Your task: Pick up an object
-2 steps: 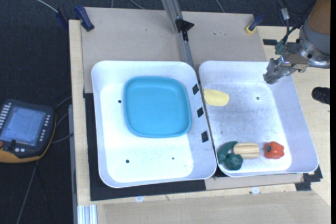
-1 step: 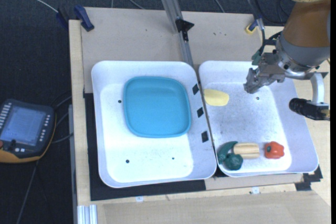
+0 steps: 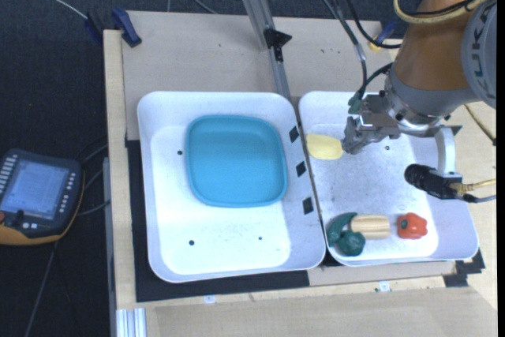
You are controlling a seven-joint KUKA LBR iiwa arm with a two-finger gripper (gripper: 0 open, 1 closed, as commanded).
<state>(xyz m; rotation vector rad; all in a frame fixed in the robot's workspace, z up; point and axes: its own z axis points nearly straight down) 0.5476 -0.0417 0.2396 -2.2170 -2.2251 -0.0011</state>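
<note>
In the right bin, the claw, grip unclear, touches a yellow object.

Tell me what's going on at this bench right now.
A grey and orange robot arm reaches in from the right over the right bin. Its gripper sits low beside a yellow object near that bin's left wall; a grasp isn't clear. A green item, a tan piece and a red one lie along the near edge. The left bin holds a blue tray.
</note>
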